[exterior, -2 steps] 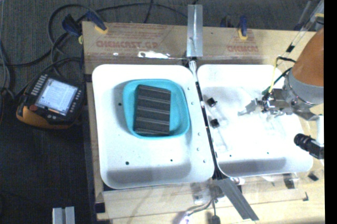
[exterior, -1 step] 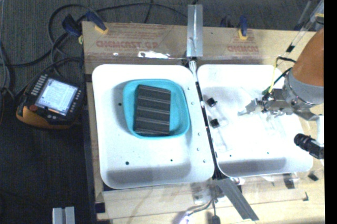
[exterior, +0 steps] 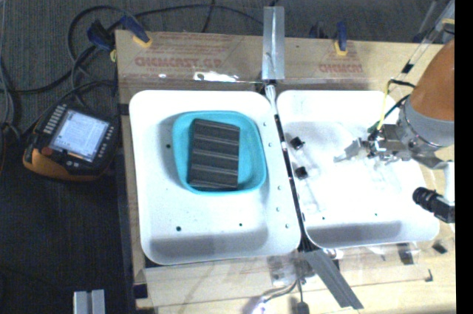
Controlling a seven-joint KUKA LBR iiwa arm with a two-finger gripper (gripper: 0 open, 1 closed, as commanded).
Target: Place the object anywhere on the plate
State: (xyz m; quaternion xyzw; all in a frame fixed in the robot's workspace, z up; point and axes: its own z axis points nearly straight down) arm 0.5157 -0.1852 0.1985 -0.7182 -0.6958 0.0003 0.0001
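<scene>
Ridged dark block (exterior: 214,154), the one thing of its kind here, lies flat in the middle of a single teal plate (exterior: 254,157), with its long side running up and down the picture. By that position I judge the task as good as done, since the block rests wholly within the plate's rim. The plate sits in the left bin (exterior: 148,216), one of two white bins set side by side. Across the metal divider, the right bin (exterior: 355,220) holds two small black bits near its left wall. Over that bin's right part hangs the gripper (exterior: 356,150), pointing left, well apart from the plate; its pale fingers are too blurred against the white floor, so whether they are spread or pressed together I cannot tell.
</scene>
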